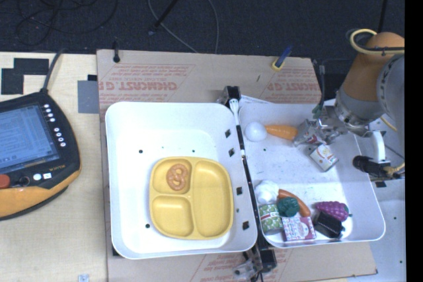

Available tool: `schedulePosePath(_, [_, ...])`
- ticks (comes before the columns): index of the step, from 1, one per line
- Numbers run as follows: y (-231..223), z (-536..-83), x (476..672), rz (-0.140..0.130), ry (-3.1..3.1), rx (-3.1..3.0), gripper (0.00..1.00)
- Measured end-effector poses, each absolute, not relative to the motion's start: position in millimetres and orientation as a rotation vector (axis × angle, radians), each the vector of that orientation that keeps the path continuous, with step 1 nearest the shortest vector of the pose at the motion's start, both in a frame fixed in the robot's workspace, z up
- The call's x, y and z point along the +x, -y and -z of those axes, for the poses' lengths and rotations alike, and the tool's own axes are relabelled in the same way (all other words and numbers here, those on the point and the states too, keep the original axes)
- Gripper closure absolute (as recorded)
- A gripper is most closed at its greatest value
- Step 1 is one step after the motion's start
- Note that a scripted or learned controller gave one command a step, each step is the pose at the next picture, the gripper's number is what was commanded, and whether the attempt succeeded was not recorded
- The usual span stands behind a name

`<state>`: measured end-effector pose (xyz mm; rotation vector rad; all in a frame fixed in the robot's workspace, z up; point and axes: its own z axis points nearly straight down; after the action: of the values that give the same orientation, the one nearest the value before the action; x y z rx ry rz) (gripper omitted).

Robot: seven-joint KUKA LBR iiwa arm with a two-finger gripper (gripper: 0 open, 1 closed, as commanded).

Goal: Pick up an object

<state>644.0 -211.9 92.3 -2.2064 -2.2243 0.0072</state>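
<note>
Two white bins sit side by side on a cardboard sheet (pixel 198 76) whose mirrored red print cannot be read with certainty. The left bin (pixel 132 135) holds one yellow divided plate (pixel 198 208) with three compartments; one pretzel (pixel 178 176) lies in the upper left compartment. Bare floor rings the plate on every side.

In the right bin (pixel 367 208), one white ball (pixel 255 131) rests against the divider edge, with one orange carrot (pixel 282 132) just right of it. Right of the carrot, the gripper (pixel 316 135) stands low over the floor; its finger spread cannot be told. One small carton (pixel 323 156) lies just below the gripper.

Along the near edge crowd one white lump (pixel 266 191), one orange piece (pixel 296 201), one teal piece (pixel 288 207), two printed packets (pixel 284 222), one purple grape bunch (pixel 332 210) and one black block (pixel 328 225). Their labels are too small to read. The middle floor between carton and crowd lies open.
</note>
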Motion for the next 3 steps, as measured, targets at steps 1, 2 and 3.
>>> schedulePosePath(1, [162.0, -85.7, 644.3, -0.003, 2.221, -2.217, 1.00])
schedulePosePath(2, [153.1, -105.2, 610.2, -0.007, 2.214, -2.219, 1.00])
schedulePosePath(3, [69.8, -184.7, 589.9, -0.006, 2.220, -2.215, 1.00])
